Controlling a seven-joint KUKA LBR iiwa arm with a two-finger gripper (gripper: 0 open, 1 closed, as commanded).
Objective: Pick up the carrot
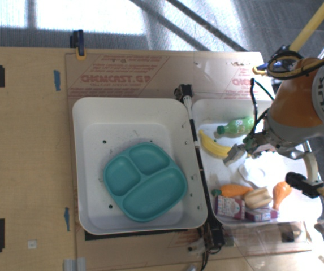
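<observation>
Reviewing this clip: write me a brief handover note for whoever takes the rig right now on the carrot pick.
Pincer: low over the right bin, beside the banana; nothing visibly held.
Carrot: lying in the right bin's near half, left of the bread roll, above the purple carton.
Left bin holds the teal divided plate.
Done: nothing yet; carrot untouched.
Left: move to the carrot, grasp, lift.

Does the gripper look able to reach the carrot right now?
Probably yes. The carrot lies uncovered on top in the right bin, just below the gripper, though the bread roll crowds one end.
</observation>
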